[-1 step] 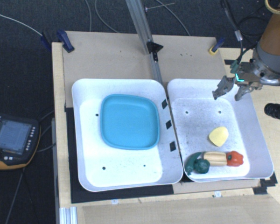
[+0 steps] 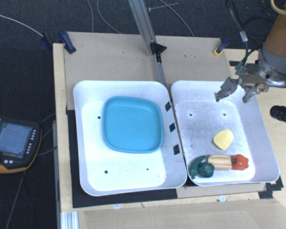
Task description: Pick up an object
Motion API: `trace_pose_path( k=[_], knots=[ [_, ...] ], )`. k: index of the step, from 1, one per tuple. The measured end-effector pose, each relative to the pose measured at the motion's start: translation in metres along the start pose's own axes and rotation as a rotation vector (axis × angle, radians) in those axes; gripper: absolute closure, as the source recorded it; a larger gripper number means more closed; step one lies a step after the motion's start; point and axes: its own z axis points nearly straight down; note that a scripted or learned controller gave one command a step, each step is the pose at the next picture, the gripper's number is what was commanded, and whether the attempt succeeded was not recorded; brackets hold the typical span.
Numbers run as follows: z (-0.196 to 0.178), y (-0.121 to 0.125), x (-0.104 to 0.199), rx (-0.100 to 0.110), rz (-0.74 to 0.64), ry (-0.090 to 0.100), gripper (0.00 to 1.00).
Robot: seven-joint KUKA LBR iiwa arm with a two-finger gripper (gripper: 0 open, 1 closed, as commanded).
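Two fingers (image 2: 237,91) spread apart, holding nothing, above right bin (image 2: 200,92), yellow piece (image 2: 223,139) below.

Floor (image 2: 19,13): dark carpet-like surface, around the bench on the upper and left sides.
Cables (image 2: 93,4): thin pale loops on the floor, beyond the bench's far edge.
Bench (image 2: 114,61): tan board top, bare strip at the far side.
Clamps (image 2: 66,42): blue, at the far left corner; another (image 2: 222,46) at the far right.
Metal rail (image 2: 145,18): grey, slanting down to the bench middle.
Handheld pendant (image 2: 12,142): lit screen, on the floor, far left.
Black mat (image 2: 76,194): under the near left edge.
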Motion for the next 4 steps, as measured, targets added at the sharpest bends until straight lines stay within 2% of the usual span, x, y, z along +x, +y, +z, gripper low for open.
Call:
trace_pose_path(
  k=[1, 3, 4],
  knots=[
    [0.046, 0.004, -0.007, 0.004, 0.000, 0.000, 0.00],
    [0.171, -0.001, -0.001, 0.006, 0.000, 0.001, 0.00],
    [0.157, 0.000, -0.001, -0.001, 0.000, 0.000, 1.00]
  ],
)
